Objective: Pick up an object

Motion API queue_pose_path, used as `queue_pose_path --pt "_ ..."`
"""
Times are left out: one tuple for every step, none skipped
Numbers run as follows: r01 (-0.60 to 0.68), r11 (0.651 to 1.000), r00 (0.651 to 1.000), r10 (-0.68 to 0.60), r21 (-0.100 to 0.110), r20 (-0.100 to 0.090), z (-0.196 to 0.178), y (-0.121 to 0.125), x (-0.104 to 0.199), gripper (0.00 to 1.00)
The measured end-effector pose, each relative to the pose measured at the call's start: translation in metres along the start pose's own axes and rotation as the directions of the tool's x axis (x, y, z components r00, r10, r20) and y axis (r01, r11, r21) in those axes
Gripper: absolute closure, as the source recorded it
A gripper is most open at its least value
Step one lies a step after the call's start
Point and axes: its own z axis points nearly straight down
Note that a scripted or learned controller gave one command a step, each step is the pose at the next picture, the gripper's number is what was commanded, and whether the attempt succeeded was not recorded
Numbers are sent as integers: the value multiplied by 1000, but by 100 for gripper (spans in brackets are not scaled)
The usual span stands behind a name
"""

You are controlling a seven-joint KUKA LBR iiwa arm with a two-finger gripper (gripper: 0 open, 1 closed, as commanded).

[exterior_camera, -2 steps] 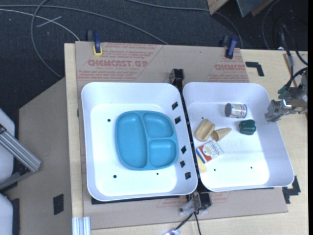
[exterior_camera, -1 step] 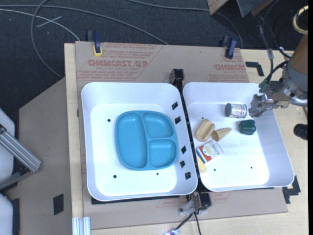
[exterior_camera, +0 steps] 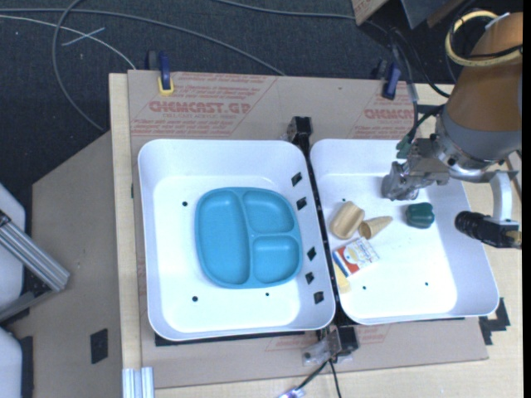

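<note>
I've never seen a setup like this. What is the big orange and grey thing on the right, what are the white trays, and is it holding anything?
This is one picture, taken by a camera fixed above a bench and looking down at a slant. The orange and grey thing is a robot arm reaching in from the right. At its tip is a metal claw for picking things up. Here it hangs over the right bin. The left bin holds a blue divided plate. In the right bin lie a tan cylinder, a tan cone, a small printed packet and a green block. All four lie on the bin floor, so nothing appears picked up.
</note>
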Motion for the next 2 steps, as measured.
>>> queue_pose_path --pt "-1 1000 1000 1 -4 2 -5 13 48 100" --pt "-2 1000 1000 2 -3 2 -3 18 93 100"
